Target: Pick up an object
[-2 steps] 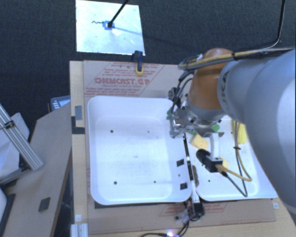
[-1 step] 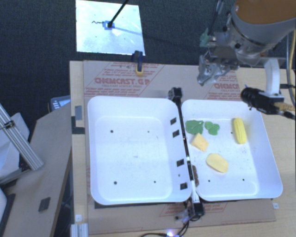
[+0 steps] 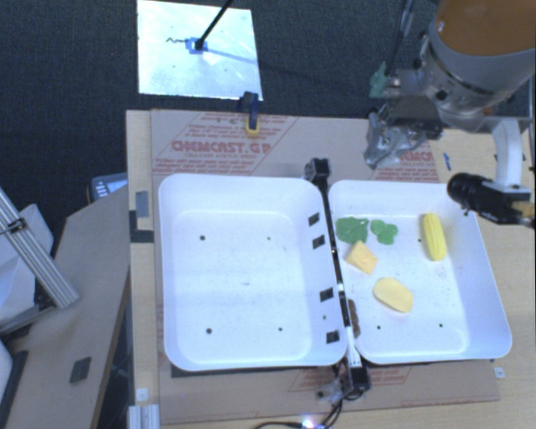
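We see the gripper [image 3: 387,149] hanging above the right bin's [image 3: 481,335] back edge, nothing in it. The corn [image 3: 433,236] lies in that bin, probably light, stiff plastic; we'd pinch it across its narrow middle.

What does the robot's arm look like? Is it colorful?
A bit! The arm is mostly round and smooth grey, with a big orange band near the top. Thin dark cables run down beside it. Its hand is shiny silvery metal under a dark block, with a small green part on the side.
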